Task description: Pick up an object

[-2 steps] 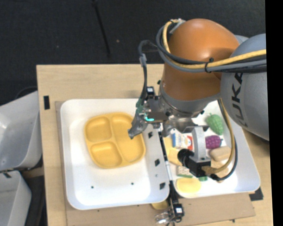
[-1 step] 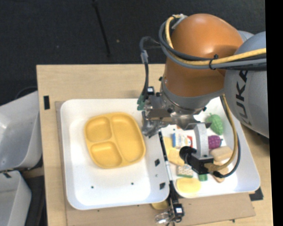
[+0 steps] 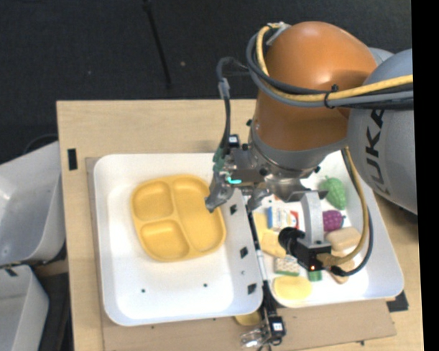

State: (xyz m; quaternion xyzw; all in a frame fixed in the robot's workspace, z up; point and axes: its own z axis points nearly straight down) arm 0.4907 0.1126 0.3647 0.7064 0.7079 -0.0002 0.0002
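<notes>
The orange band (image 3: 309,67) hangs over the right bin (image 3: 381,270); whether the pincer (image 3: 233,194) is released or clenched I cannot tell, and nothing looks lifted yet.

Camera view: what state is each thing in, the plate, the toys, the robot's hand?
Yellow plate, flat, right side up, compartments empty, in the left bin.
Green toy, lying in the right bin.
Purple grapes, lying next to the green toy.
Gripper, over the divide between the bins, at the plate's edge.
</notes>
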